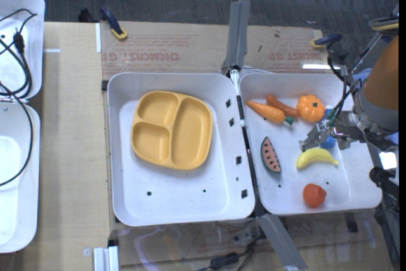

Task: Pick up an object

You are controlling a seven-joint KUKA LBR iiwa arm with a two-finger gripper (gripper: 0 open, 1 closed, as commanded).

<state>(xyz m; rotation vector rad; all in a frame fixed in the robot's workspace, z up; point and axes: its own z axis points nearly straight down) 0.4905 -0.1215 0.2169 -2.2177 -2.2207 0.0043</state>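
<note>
— Right bin contents?

— A banana (317, 158) is lying just below the gripper (315, 138); two carrots (267, 112), a small pumpkin (311, 108), a watermelon slice (271, 155) and a tomato (314, 195) are sitting around it.

— Fingers?

— They are hanging over the banana's upper edge; whether open or closed, I cannot tell.

— Left bin (177, 212)?

— It is carrying a yellow divided plate (172, 129).

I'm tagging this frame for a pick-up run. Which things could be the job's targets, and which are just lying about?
Job:
gripper
banana
carrots
pumpkin
melon slice
tomato
right bin

Lying about:
yellow plate
left bin
clamps
cables
</note>
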